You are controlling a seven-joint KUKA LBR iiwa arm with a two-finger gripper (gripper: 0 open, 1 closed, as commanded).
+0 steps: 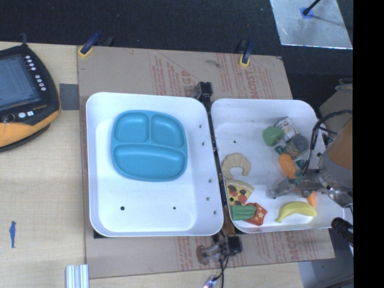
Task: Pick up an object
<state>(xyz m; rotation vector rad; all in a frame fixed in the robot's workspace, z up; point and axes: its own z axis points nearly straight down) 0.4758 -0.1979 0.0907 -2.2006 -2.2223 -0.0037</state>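
We judge the pick as barely under way, with the lift itself not yet done. The arm reaches in over the right bin, and its gripper is low among the toys at that bin's right side, the fingers spread apart and pointing left, with nothing between them as far as we can see. Every candidate object lies in the right bin: an orange carrot just above the fingers, a yellow banana just below them near the front wall, a green piece and a small grey can further back, a pale croissant near the bin's left wall, a pizza slice below it, and a green and red piece at the front left. The carrot looks closest to the open fingers, perhaps touching the gripper body, though we cannot tell for sure. The left bin holds a blue divided plate and plays no part yet. What remains, in our view, is to settle on one toy, shut the fingers on it and raise it clear of the bin.
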